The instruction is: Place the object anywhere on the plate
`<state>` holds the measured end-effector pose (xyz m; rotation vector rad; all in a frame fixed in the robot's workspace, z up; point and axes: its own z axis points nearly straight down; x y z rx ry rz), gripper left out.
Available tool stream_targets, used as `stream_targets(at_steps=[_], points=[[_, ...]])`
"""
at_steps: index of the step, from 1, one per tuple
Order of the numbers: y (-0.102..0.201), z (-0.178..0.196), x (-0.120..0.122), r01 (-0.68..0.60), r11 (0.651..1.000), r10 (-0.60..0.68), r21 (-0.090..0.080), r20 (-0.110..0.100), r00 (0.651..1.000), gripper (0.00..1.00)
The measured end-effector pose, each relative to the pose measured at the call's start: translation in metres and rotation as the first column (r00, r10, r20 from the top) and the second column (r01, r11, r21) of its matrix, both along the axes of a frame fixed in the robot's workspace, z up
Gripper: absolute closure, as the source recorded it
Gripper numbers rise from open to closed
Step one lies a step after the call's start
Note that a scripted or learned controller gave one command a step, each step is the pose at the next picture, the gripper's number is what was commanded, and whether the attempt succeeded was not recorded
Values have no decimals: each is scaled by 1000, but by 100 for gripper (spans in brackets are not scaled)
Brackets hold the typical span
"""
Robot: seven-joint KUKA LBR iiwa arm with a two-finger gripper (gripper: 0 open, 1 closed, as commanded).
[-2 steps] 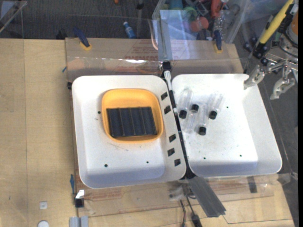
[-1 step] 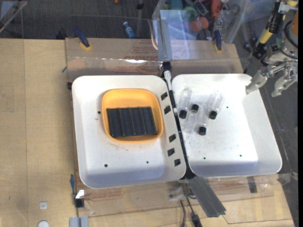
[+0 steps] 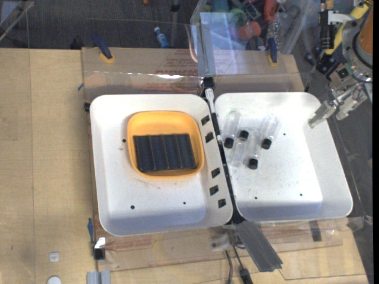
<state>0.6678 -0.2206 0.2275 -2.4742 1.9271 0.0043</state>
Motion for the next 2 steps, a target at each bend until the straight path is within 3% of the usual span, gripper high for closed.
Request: stream_targets(at_steps=[1, 2], points=[[18, 15, 0, -330, 944, 330, -3, 4, 944, 0], [11, 26, 1, -554, 833, 554, -6, 4, 833, 0]])
